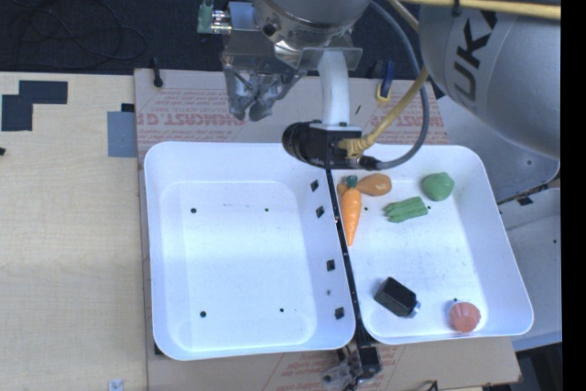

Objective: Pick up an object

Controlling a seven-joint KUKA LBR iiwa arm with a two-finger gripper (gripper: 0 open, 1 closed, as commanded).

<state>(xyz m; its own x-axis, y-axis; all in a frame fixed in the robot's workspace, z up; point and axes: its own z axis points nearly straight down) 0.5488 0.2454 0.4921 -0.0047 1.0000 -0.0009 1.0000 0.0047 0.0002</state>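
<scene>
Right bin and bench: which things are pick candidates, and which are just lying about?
Job: carrot, orange piece, green round piece, green flat piece, black block, pink ball, gripper.

Lying about: left bin, cardboard sheet, cables.

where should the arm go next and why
Probably swing the gripper toward the right bin and down over the carrot. It hangs above the bins' far edge with nothing visibly in it, and the objects all lie in that bin.

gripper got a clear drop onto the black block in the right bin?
Probably yes. The black block lies alone near the right bin's front, nothing on or against it; the gripper hangs above the back edge.
</scene>
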